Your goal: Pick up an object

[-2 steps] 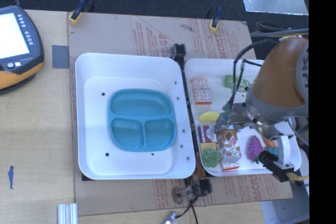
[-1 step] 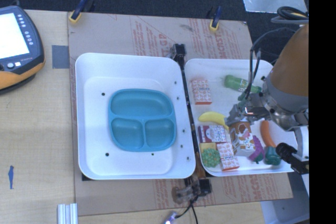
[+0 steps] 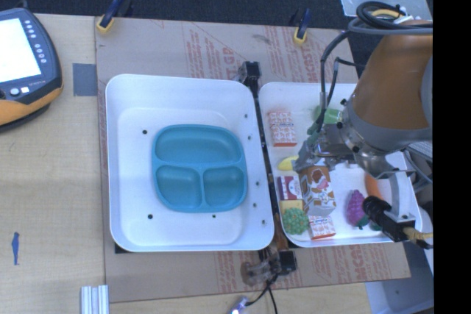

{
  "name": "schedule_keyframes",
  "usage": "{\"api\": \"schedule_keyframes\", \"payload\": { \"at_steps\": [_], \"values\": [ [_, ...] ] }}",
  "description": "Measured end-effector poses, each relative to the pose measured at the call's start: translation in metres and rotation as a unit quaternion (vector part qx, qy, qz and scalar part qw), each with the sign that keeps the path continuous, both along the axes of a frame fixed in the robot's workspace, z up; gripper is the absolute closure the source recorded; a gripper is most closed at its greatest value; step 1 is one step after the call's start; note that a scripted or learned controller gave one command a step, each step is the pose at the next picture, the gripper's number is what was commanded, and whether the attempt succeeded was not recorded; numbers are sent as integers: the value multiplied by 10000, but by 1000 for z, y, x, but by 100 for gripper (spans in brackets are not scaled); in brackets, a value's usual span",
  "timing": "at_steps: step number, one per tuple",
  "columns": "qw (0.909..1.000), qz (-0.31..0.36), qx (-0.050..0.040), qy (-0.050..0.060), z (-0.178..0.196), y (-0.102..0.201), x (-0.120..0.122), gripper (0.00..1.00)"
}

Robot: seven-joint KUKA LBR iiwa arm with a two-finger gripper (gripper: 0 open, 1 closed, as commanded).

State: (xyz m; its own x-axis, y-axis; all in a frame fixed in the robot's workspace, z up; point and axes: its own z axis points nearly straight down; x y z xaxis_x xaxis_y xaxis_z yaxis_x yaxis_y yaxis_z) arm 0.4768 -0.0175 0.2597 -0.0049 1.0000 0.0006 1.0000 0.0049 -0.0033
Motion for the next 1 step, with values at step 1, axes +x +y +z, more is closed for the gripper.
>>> {"api": "schedule_keyframes", "payload": {
  "at_steps": [1],
  "values": [
    [10000, -8, -5, -3, 4, -41, 0, 100]
  ]
}}
